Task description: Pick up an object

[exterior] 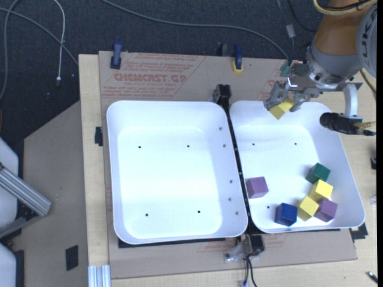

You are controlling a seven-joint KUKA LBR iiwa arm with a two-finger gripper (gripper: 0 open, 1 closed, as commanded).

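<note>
Gripper (283,103) pinching yellow cube (280,109) above right bin (299,130) far edge, grip looks shallow w/ cube at fingertips, so prob could slip out if jolted.

The gripper (286,102) hangs over the far edge of the right bin (302,137), and a yellow block (280,109) sits between its fingers, lifted clear of the bin floor. Down in the near part of that bin lie a purple cube (257,186), a blue cube (286,213), a green cube (318,173), two yellow cubes (316,199) touching each other, and another purple cube (327,209) against them. The left bin (170,169) sits just beside it.
</note>
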